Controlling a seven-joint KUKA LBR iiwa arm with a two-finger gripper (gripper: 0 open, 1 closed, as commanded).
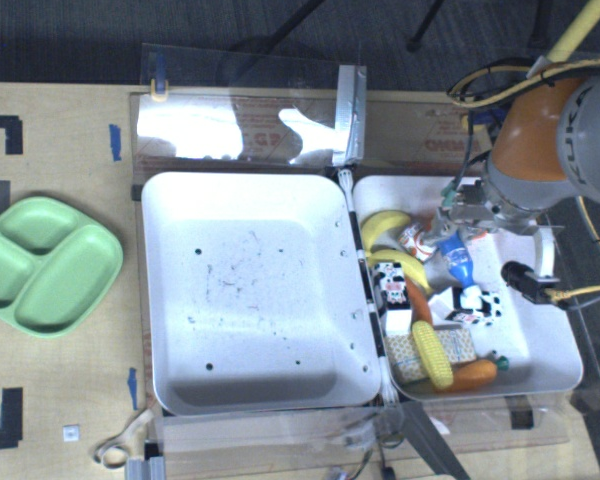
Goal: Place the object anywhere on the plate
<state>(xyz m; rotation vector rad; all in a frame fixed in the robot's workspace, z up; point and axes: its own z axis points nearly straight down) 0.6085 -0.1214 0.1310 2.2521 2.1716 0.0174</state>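
Corn [432, 356] lies at the near edge of the right bin [555, 363], a carrot [467, 373] just beside it, a cow-patterned toy [477, 307] a little further in. Deeper, a banana [385, 230] curls against the bin's left wall. Gripper [458, 230] hangs over the far clutter by a blue bottle [458, 263]; finger state, cannot tell. Green plate [48, 264] sits well apart, far left on the bench, beyond the left bin [250, 288].

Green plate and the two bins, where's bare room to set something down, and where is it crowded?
The plate on the left bench has bare compartments. The left bin has open floor from wall to wall. The right bin is crowded: bananas, corn, a carrot and the end effector above them.
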